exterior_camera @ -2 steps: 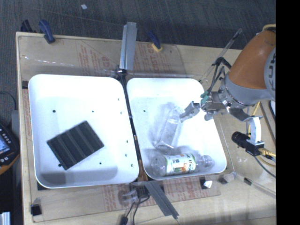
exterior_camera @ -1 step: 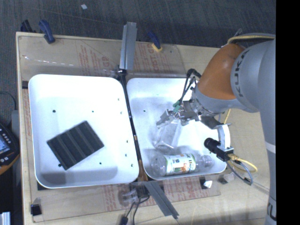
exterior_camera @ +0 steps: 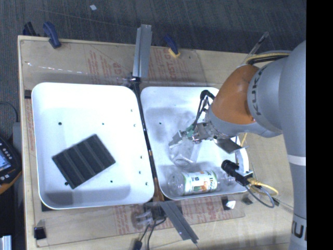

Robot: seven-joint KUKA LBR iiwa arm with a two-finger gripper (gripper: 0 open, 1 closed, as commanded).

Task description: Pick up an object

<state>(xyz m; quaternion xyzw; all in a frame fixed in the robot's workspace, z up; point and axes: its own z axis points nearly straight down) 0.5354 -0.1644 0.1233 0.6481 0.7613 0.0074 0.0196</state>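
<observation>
So the grey arm with the orange band (exterior_camera: 237, 100) came in from the right and had its two-finger gripper (exterior_camera: 186, 135) down in the middle of the right white bin (exterior_camera: 156, 108). Honestly couldn't tell whether the gripper was spread or closed, it was all a blur of metal and clear plastic down there.

Right under the tip was what looked like a crumpled clear plastic thing (exterior_camera: 182, 151), touching it or close to it, but I wouldn't call that a hold, nothing visibly sat between anything.

The more obvious target was the clear plastic bottle with the green and white label (exterior_camera: 197, 183). It lay on its side along the near wall of that bin, long axis running left to right, just nearward of the gripper and a touch right. My guess: to take it, the tip would have to come nearward and close across the short width, not along its length.

The black ribbed flat panel (exterior_camera: 83, 160) sat in the left white bin (exterior_camera: 78, 95), well apart from the arm
</observation>
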